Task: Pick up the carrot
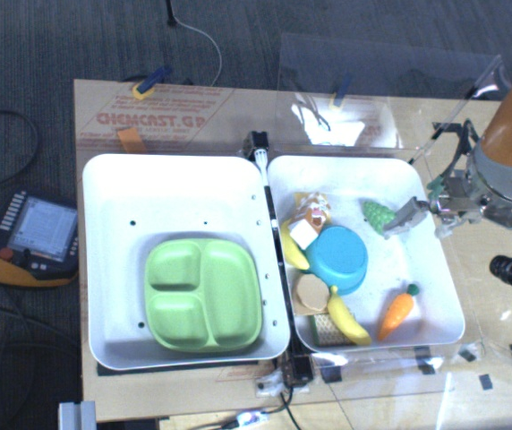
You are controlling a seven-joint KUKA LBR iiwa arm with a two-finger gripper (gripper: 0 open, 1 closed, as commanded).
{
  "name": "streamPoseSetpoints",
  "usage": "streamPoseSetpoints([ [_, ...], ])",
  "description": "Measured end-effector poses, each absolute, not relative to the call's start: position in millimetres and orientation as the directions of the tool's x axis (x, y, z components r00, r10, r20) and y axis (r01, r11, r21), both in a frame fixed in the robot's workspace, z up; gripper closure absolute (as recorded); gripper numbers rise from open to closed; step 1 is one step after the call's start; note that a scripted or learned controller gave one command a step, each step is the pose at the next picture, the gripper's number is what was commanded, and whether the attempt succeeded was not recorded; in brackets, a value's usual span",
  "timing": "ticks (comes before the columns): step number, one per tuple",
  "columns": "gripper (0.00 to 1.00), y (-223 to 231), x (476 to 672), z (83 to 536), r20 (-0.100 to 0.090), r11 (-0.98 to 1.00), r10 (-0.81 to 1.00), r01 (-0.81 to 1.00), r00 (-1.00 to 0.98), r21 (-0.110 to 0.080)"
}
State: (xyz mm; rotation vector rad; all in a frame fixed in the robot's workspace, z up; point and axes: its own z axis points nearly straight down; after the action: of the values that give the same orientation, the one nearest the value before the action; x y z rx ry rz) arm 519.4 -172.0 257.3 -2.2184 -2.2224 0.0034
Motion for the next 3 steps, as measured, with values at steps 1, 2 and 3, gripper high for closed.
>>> streamPoseSetpoints([
  [1,0.00,-187.7,492.6,181.5,0.002,0.431,0.902,0.902,-0.431,-0.003],
  [2,0.00,-196.1,487.7,90.4,-0.008,0.802,0.598,0.598,-0.802,0.004],
  [3,0.00,-194.7,490.7,91.4,-0.020,0.975,0.221,0.222,-0.975,-0.001],
])
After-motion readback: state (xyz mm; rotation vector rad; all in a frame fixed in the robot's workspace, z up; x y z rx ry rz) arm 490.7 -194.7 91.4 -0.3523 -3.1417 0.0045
